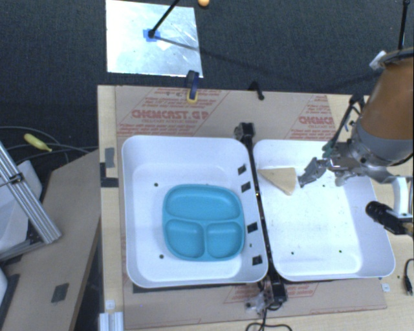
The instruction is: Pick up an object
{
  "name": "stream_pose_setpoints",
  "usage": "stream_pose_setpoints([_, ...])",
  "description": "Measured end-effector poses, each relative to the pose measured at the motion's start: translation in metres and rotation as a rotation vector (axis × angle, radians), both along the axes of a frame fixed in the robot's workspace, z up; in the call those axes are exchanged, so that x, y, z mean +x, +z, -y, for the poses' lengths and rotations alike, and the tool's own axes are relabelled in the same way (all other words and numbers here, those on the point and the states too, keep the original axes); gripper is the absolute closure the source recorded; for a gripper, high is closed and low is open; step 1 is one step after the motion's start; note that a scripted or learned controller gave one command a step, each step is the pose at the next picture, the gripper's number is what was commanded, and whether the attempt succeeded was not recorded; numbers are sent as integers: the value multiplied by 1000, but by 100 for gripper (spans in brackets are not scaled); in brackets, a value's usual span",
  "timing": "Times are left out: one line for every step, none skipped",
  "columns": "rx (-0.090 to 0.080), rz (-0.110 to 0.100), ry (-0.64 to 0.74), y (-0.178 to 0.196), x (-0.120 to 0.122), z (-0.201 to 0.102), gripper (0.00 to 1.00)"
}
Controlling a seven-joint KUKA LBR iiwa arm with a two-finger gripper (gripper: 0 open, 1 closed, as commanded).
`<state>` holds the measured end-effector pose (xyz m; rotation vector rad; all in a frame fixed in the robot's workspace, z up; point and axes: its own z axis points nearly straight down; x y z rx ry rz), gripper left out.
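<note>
A smooth, pale wedge-shaped block (279, 178) is seen lying flat at the far left of the right bin (336, 258), just left of the metal gripper (309, 173), whose state cannot be told.

arm (388, 103): cut off by the frame's right edge, only the wrist end and orange band in view
gripper (309, 174): fingertips small and blurred at centre right; open or closed, cannot tell
right bin (323, 258): upper right corner hidden under the arm
orange ball (204, 2): cropped by top edge
</note>
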<state>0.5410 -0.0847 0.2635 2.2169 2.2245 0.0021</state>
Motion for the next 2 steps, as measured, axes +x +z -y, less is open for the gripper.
stream_pose_setpoints([3,-7,6,-26,-57,-70,0])
stream_pose_setpoints([1,11,6,46,4,-111,0])
